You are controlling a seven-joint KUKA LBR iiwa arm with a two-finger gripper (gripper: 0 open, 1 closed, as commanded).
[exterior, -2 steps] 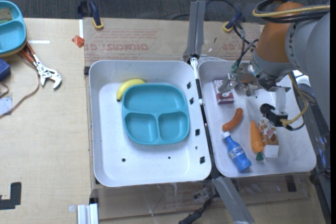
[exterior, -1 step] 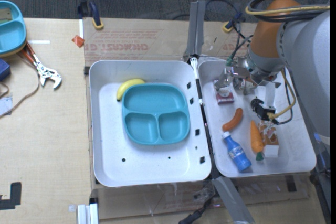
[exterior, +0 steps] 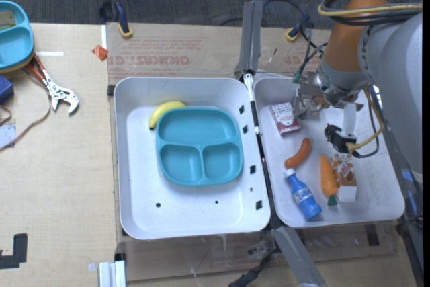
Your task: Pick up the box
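A small red and white box [exterior: 285, 118] lies flat in the upper left part of the right bin [exterior: 376, 208]. My gripper [exterior: 306, 104] hangs just to the right of the box, close above its upper right corner. The arm comes in from the right, its orange band above the wrist. A second small box [exterior: 345, 178], white with a brown picture, lies at the right bin's lower right, next to a carrot [exterior: 327, 175].
In the right bin also lie a sausage [exterior: 298, 153] and a blue bottle [exterior: 302, 195]. The left bin [exterior: 134, 212] holds a teal divided plate [exterior: 199, 145] with a banana [exterior: 165, 110] behind it. A wrench [exterior: 57, 94] lies on the bench at left.
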